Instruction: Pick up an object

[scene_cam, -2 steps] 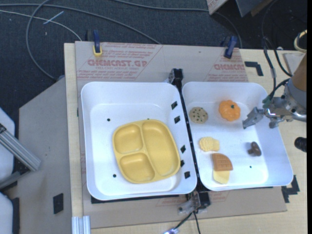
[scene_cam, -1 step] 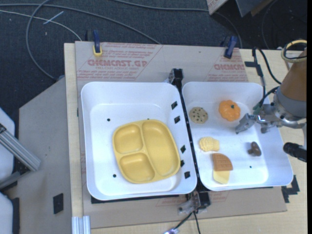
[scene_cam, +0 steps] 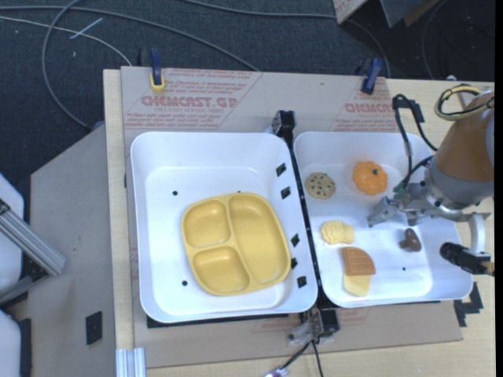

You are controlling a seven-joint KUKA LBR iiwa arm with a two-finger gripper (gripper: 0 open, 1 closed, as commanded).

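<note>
The right bin (scene_cam: 409, 144) holds a round speckled cookie (scene_cam: 320, 184), an orange fruit (scene_cam: 370, 177), a pale yellow ridged piece (scene_cam: 337, 232), a tan waffle-like slice (scene_cam: 357, 269) and a small brown lump (scene_cam: 410, 242). My gripper (scene_cam: 397, 213) hangs low over the right half of this bin. It is just below and right of the orange and just above the brown lump. The orange-banded wrist (scene_cam: 464, 151) rises behind it. I see nothing held in it.
A yellow three-compartment plate (scene_cam: 234, 242) lies in the left bin (scene_cam: 157, 210). A black divider with clips (scene_cam: 292, 203) runs between the bins. Black cables (scene_cam: 405, 132) loop over the right bin's far right corner. Clamps hold the cardboard at the back.
</note>
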